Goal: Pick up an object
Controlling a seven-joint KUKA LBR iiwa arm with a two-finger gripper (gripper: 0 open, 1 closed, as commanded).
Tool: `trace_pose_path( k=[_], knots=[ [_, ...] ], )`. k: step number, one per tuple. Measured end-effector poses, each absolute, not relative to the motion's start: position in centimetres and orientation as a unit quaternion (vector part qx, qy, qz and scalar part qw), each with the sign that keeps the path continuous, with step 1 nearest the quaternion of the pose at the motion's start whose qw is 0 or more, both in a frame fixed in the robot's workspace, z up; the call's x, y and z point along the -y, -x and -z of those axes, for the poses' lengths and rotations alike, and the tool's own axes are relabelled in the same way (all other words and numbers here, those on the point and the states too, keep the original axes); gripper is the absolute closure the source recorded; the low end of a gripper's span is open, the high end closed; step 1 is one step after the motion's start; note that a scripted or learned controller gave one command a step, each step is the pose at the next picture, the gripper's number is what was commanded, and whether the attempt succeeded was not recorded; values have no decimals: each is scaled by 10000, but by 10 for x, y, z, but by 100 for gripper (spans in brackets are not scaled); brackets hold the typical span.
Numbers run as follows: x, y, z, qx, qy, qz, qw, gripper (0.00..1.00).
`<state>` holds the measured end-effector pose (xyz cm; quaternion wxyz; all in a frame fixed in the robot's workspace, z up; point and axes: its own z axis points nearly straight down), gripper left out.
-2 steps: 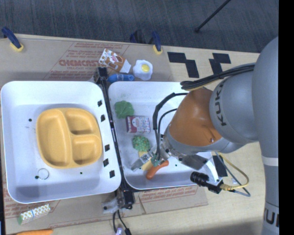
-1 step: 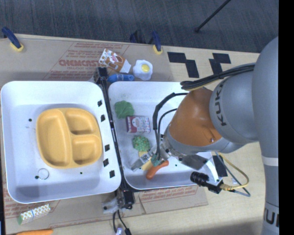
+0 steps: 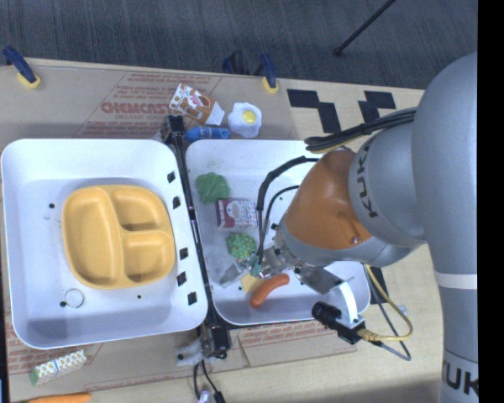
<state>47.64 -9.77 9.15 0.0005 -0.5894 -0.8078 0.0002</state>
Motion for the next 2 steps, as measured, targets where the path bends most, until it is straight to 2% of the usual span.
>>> trace_pose_path(
  k=[1, 2],
  knots=[
    [97, -477, -102, 8095, 5871, -2, 5, 100],
    [36, -477, -192, 8380, 5456, -1, 12, 100]
  ],
)
